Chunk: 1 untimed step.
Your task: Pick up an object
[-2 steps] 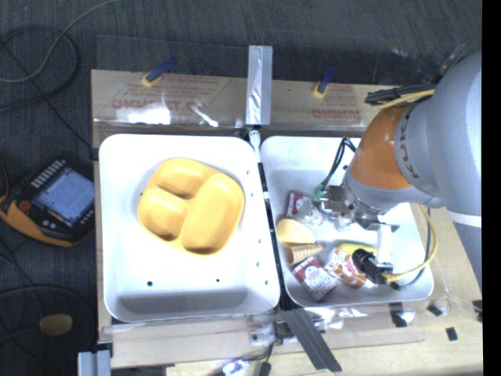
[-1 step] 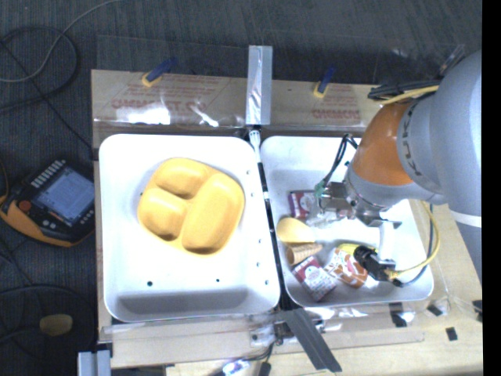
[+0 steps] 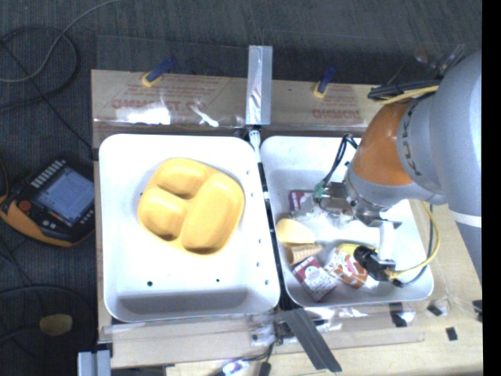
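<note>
1. The arm (image 3: 427,143) reaches over the right bin (image 3: 275,151), bulky enough to hide the gripper (image 3: 344,202) working end; I cannot tell its state, and nothing shows held.
2. Well off to the gripper's far side, the left bin (image 3: 117,272) holds a big yellow lumpy piece (image 3: 190,204), lying alone because it takes most of the floor.
3. Just below and beside the gripper, small things crowd together: a pale yellow wedge (image 3: 293,231), a cone-like piece (image 3: 301,251), red-and-white packets (image 3: 317,276), perhaps a dark packet (image 3: 300,200).
4. The crowding and a black-and-yellow cable (image 3: 391,272) could hinder a clean pick.
</note>
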Each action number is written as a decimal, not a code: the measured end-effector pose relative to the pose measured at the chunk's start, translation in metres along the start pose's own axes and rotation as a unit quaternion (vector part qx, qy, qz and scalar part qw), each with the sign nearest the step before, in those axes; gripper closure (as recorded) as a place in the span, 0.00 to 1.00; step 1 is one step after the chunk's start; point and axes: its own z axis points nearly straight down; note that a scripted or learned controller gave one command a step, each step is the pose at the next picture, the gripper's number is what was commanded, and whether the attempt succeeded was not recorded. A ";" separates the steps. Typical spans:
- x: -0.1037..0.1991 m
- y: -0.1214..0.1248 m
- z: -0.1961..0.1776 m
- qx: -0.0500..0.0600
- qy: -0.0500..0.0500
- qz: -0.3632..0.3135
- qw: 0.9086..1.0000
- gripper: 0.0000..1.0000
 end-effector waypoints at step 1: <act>0.005 0.057 0.011 0.001 -0.001 -0.015 1.000 0.00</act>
